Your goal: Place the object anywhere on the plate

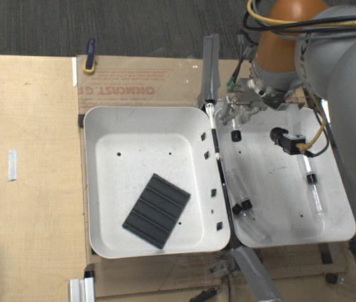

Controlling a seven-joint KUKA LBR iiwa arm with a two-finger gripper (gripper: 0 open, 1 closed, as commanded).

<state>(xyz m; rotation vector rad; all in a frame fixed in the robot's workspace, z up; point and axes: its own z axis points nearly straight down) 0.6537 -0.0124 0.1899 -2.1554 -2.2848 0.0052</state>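
Gripper at far-left of right bin; can't tell its state. Dark ribbed plate in left bin. Cardboard behind: mirrored "CHEMCAST" print.

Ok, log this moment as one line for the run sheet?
arm: over right bin's far-left corner | hand: low there, grasp unclear | dark ridged plate: left bin, nothing on it | placed: no
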